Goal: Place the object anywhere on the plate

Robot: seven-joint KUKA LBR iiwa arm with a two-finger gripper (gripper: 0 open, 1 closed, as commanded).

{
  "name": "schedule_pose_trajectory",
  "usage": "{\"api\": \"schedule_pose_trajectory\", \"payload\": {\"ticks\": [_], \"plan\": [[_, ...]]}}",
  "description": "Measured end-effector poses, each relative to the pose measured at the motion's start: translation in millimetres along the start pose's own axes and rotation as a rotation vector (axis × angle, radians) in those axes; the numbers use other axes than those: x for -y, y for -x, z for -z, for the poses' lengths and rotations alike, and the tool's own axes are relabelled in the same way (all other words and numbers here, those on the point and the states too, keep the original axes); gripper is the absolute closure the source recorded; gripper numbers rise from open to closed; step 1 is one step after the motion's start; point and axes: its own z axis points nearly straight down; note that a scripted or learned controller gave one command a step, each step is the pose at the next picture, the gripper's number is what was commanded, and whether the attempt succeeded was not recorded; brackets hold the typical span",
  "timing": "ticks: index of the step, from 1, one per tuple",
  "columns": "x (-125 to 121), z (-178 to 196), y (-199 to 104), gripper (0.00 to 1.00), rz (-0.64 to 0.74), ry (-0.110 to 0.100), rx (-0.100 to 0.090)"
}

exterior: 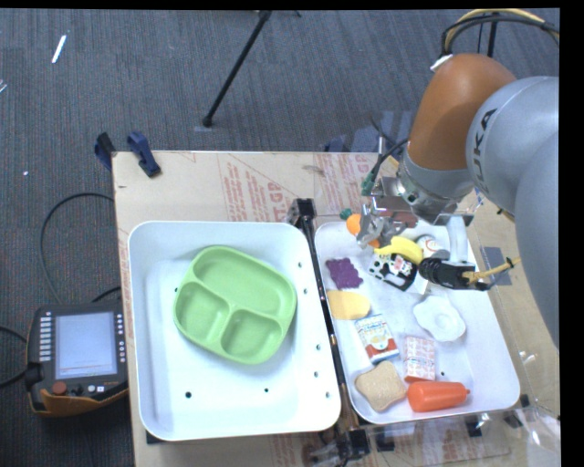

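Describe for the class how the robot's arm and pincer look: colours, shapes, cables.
The arm is thick, rounded and grey, with a glossy orange band above the wrist. Black and yellow cables loop behind it. The pincer is a small metallic assembly, too cluttered to detail.

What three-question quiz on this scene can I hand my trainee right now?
1. True or false: the green plate has three compartments.
2. Which bin holds the toy foods? A) left bin B) right bin
3. Fill in: the hand hangs over the right bin's ____ end.

Key: 1 true. 2 B; the carrot, bread slice and banana lie there. 3 far.
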Motion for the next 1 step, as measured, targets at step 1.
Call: {"api": "schedule_pose_trajectory", "payload": {"ticks": [1], "plan": [[3.4,-42.7,-71.1,1.00,-0.184,-0.024,0.002]]}}
